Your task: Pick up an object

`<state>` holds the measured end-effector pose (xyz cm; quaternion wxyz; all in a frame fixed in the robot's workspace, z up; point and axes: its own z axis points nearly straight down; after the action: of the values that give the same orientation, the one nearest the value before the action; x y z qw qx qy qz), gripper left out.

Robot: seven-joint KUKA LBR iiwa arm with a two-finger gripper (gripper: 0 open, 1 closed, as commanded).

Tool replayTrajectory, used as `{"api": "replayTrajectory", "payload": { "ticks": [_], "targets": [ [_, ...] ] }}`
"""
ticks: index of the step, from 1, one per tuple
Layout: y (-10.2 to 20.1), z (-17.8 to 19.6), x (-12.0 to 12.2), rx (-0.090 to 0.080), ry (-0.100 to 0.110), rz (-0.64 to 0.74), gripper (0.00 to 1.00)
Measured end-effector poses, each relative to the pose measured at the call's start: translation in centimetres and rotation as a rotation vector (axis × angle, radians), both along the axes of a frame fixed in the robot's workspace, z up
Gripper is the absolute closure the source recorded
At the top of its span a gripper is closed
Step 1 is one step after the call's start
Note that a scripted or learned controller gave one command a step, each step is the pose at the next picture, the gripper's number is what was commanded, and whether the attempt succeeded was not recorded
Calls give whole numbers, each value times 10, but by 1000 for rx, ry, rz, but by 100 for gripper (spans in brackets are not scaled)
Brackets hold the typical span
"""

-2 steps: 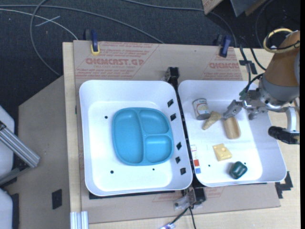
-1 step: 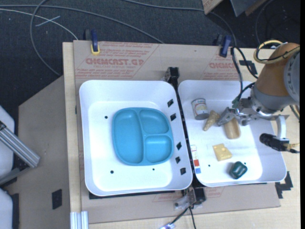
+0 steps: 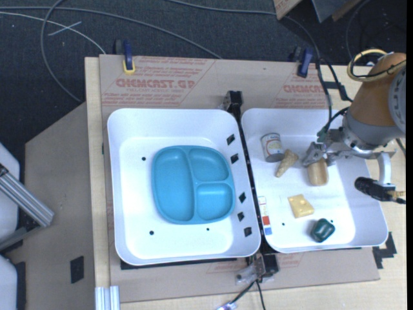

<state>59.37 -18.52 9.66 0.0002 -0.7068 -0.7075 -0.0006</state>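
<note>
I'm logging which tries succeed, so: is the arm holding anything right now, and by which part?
It cannot be told. The gripper sits low in the right bin, right over a tan object, but the view doesn't show whether that object is gripped.

A single fixed camera hangs above the table and looks down at a slant, far enough back to take in both white bins whole — the left bin and the right bin side by side. The table's far edge lies toward the top of the frame, with dark floor beyond it, and the arm enters from the right edge — cropped there by the frame.
</note>
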Motion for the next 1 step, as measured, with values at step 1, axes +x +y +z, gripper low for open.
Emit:
{"api": "replayTrajectory", "payload": {
  "ticks": [1],
  "targets": [
    [7, 47, -1, -2, -5, 1, 100]
  ]
}}
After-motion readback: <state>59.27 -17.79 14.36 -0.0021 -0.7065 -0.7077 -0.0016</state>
